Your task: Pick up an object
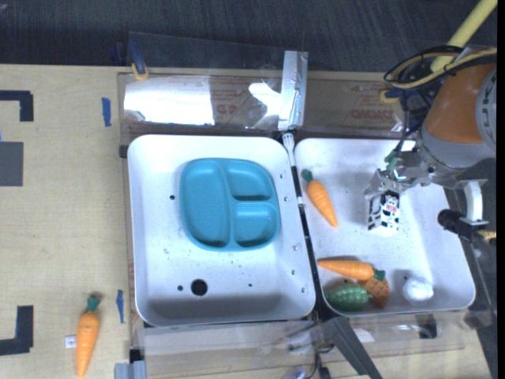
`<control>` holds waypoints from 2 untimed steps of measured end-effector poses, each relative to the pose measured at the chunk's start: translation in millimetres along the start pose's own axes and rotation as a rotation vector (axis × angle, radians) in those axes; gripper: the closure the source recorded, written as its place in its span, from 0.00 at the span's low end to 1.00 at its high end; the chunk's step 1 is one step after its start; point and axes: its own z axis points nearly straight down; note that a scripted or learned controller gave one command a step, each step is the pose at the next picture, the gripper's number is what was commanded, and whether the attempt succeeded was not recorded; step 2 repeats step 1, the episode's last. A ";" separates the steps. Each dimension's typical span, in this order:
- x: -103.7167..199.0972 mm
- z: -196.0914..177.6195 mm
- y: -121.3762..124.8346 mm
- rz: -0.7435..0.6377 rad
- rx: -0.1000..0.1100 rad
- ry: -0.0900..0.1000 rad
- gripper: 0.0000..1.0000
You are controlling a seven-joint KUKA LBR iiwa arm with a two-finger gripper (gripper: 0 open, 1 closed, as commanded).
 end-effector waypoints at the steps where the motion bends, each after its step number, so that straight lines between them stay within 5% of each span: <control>1: 21.8 -47.6 20.3 0.089 -0.001 -0.002 1.00; 2: 21.8 -47.6 20.3 0.089 -0.001 -0.002 1.00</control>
